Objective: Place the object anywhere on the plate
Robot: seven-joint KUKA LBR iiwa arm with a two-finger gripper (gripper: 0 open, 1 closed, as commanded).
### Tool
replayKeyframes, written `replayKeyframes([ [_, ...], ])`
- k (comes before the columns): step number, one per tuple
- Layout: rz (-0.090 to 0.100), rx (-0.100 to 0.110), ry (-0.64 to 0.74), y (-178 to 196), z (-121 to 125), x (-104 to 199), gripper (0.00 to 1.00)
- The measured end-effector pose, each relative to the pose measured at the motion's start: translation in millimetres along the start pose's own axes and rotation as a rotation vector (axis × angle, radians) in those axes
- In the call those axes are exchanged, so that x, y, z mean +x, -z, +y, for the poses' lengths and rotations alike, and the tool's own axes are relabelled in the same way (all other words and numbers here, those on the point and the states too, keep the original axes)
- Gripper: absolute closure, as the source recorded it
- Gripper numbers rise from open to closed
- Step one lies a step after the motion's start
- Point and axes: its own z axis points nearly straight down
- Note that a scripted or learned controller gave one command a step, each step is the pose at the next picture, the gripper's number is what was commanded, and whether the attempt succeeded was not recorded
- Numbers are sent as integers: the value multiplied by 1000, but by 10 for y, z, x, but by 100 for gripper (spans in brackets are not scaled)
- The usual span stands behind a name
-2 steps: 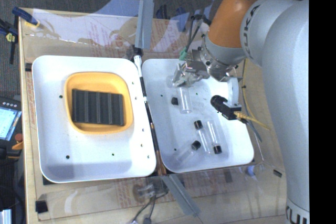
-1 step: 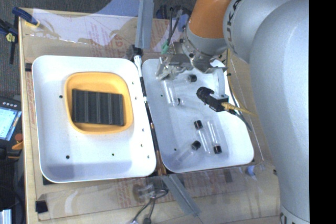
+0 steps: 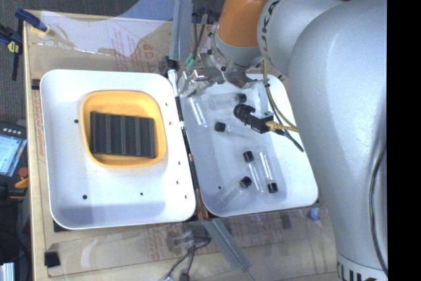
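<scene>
A yellow plate [image 3: 122, 127] with a dark ridged centre lies in the left bin [image 3: 66, 201]. Several clear tubes with black caps lie scattered in the right bin [image 3: 299, 191], among them one [image 3: 220, 127] near the middle, one [image 3: 248, 156] lower down and one [image 3: 271, 186] near the front right. My gripper [image 3: 192, 81] hangs low over the far left corner of the right bin, close to the divider between the bins and beside a long clear tube [image 3: 196, 112]. The wrist hides what lies under it.
The grey arm with its orange band [image 3: 247, 6] covers the right bin's far and right sides. A black plug with a yellow-tipped cable [image 3: 258, 120] hangs over that bin. A metal bracket [image 3: 180, 26] stands behind the bins, and a screen [image 3: 10, 151] sits at the left edge.
</scene>
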Motion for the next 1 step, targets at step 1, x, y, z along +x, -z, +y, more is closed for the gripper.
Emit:
replayKeyframes([
  [1, 1, 5, 210, -52, -81, 206, 100],
])
